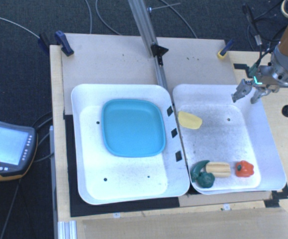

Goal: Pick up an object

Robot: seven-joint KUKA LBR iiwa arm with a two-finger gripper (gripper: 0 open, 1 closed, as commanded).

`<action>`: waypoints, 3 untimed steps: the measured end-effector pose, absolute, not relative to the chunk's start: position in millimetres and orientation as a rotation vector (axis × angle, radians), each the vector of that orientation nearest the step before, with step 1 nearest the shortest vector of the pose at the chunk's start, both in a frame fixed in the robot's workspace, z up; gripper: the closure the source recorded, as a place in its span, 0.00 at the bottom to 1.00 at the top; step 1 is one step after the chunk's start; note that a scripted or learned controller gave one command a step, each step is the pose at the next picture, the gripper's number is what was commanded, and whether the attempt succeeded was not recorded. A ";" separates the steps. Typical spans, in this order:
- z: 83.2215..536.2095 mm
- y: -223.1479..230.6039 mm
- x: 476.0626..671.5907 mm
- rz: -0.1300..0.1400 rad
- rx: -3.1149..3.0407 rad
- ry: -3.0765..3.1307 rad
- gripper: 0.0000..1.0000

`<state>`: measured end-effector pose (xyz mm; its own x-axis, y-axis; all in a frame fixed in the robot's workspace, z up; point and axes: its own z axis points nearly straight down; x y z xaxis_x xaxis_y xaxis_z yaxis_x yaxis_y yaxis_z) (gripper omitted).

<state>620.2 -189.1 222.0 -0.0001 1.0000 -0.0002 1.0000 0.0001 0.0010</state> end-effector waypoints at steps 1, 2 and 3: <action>221.9 -189.1 620.2 0.001 2.221 2.221 0.00; 159.4 -190.6 617.7 -0.004 2.224 2.225 0.00; 98.8 -186.6 610.9 -0.004 2.224 2.225 0.00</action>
